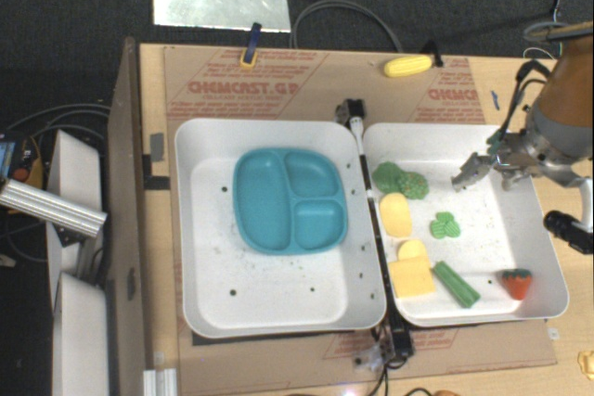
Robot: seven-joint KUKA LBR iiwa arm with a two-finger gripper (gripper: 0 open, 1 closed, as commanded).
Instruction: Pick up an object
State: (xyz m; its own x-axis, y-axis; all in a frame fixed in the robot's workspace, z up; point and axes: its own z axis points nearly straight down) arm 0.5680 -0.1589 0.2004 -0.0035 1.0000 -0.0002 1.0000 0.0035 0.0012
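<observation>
Hovering: gripper (475, 170) over right bin (546, 241), upper part, jaws apart, nothing between them
Nearest object: small green piece (445, 225), below-left of jaws
Other candidates: yellow pieces (396, 214), farther left

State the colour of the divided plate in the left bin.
Teal blue; the divided plate shows plainly in the camera view.

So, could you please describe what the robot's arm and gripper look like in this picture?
The arm is a rounded body with a brownish-orange band above a grey wrist section. Thin dark cables loop along its left side. The gripper is a small metallic grey assembly ending in slim grey fingers. I can make out no markings on them.
</observation>
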